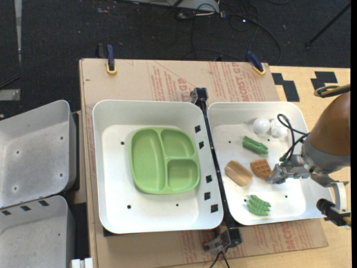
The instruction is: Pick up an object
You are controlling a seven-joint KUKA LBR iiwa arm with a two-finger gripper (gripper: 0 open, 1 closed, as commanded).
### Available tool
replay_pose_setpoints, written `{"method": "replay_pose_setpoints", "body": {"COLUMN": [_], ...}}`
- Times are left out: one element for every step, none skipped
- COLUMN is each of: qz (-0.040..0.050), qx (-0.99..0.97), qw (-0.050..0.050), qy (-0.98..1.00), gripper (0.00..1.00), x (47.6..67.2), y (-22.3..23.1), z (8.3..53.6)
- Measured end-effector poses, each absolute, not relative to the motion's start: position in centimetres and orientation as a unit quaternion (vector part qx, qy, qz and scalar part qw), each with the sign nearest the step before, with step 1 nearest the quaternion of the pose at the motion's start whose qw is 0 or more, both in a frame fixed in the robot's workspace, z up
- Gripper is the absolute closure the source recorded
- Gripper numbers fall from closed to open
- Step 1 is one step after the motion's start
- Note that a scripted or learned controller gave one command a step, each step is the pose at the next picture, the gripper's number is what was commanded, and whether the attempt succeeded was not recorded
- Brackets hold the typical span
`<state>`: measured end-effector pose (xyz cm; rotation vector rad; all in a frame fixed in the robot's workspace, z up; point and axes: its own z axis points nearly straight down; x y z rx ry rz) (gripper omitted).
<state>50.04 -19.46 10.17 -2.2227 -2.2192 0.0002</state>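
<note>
The surface [145, 77] was a sheet of printed cardboard held down by two clamps at its far edge, and it carried two shallow white bins side by side. The left bin [111, 149] held a green divided plate [165, 161] with three compartments, lying flat near the middle. The right bin [290, 205] held the loose objects. Near its far wall sat two small white rounded pieces [266, 127], touching each other. Just in front of them lay a dark green oblong piece [255, 145], tilted across the floor of the bin. Closer to the camera, a tan bread-like roll [239, 173] lay beside a small orange-brown waffle piece [260, 167], the two just apart. Near the front wall lay a bright green pea-pod shape [258, 205], well apart from the rest.

The arm [334, 133] reached in from the right, its orange band and grey wrist above the right side of that bin. The tool [280, 175] hung low, just to the right of the waffle piece and close to touching it. Whether the tool was spread or pressed together could not be told from this slant, and nothing could be seen gripped in it. Dark cables looped from the wrist over the bin.
</note>
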Motion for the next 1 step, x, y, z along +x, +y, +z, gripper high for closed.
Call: {"method": "replay_pose_setpoints", "body": {"qz": [-0.0005], "qx": [-0.706], "qw": [-0.001], "qy": [-0.708], "gripper": [1.0], "x": [49.71], "y": [-19.08], "z": [16.24]}}
